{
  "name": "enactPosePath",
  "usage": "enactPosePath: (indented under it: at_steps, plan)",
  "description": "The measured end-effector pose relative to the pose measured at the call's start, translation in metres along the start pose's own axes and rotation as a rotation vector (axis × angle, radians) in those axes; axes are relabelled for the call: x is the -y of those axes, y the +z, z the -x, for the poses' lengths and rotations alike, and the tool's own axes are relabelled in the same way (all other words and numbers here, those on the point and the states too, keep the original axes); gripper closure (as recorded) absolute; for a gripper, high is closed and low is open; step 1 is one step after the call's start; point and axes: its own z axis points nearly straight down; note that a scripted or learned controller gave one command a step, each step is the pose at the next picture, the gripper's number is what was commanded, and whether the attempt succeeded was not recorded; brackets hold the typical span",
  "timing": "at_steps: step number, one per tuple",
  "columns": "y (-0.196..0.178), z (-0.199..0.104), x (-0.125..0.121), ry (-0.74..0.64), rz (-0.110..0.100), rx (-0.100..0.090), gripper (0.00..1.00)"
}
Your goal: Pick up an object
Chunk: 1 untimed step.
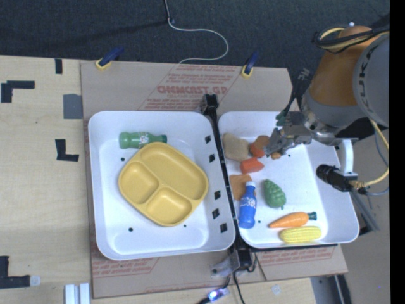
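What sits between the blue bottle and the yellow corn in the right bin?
In the camera view, the carrot lies between the blue bottle and the corn, just above the corn.

Illumination is even and moderately bright from overhead. The white bins show soft, short shadows and no strong glare. Focus is slightly soft overall; the dark background appears grainy.

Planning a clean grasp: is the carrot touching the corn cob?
Touching. In the camera view the carrot lies right along the corn cob's upper edge, with no white bin floor between them.
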Motion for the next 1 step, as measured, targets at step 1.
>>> enactPosePath:
  at_steps: [1]
  plan:
    - [0.0041,-0.0088,-0.0049,-0.002,0.001,0.000,1.00]
